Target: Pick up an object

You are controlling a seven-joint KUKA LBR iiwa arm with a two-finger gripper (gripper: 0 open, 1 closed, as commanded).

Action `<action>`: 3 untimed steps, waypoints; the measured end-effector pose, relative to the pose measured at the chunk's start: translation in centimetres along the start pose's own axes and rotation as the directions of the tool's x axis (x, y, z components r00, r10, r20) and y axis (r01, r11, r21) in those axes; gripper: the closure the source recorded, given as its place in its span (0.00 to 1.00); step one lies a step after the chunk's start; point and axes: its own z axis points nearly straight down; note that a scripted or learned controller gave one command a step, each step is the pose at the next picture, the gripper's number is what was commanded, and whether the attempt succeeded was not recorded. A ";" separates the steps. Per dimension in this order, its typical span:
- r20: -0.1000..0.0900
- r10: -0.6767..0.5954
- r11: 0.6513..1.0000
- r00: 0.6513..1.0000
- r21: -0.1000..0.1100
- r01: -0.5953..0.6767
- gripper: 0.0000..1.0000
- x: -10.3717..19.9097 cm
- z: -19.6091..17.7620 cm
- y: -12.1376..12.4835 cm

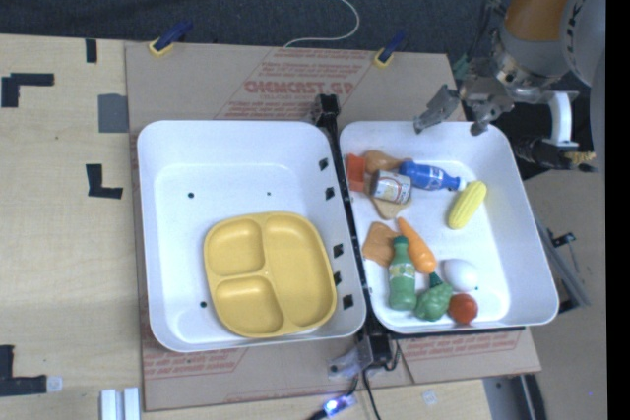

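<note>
End effector (pixel 456 113) spread above right bin (pixel 522 202), blue bottle (pixel 429 176), corn (pixel 467 204)

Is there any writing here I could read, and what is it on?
Red print on the cardboard under the bins: upside down and too blurred to read.
Label on the can: too small to read.
Label on the blue bottle: too small to read.

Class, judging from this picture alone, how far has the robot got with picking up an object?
Done: nothing lifted yet; the corn cob, blue bottle, carrot and the rest lie in the right bin. In hand: the tool hovers open over the bin's far rim, holding nothing. Left: descend onto one item, close and raise it.
</note>
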 end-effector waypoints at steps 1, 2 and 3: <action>0.002 -0.003 1.000 1.000 -0.014 0.003 0.00 0.0 -0.9 0.2; 0.002 -0.003 1.000 1.000 -0.008 0.003 0.00 -0.1 5.3 -0.4; 0.002 -0.004 1.000 1.000 -0.010 0.004 0.00 0.1 9.8 -0.9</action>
